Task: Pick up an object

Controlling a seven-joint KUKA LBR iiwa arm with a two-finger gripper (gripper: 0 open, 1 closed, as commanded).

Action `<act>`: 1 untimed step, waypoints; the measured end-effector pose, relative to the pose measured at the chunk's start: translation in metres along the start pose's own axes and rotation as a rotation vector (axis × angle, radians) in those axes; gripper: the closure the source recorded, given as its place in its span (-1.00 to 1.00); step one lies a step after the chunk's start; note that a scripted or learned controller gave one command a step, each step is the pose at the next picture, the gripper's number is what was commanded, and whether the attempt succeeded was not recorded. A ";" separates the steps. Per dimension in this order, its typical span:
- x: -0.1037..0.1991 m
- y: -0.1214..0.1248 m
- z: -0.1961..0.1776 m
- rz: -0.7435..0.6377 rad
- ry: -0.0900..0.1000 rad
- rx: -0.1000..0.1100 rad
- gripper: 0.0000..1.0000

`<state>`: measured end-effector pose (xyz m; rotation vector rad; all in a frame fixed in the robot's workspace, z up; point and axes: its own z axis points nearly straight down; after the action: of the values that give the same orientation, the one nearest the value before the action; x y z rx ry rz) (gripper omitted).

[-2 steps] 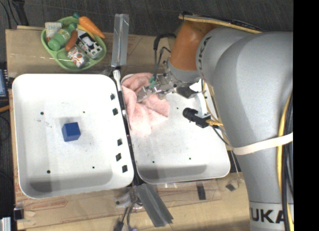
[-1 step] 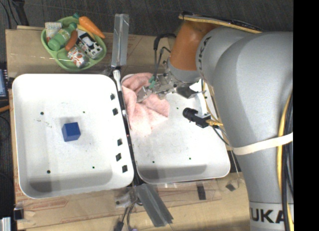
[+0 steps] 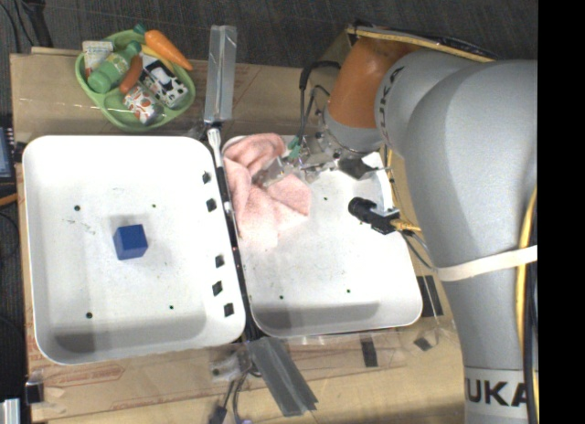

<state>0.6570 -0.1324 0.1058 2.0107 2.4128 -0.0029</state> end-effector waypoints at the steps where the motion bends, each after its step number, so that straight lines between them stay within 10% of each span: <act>1: -0.010 -0.015 0.013 -0.087 0.003 0.001 -1.00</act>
<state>0.6442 -0.1446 0.0932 1.9061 2.5002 -0.0011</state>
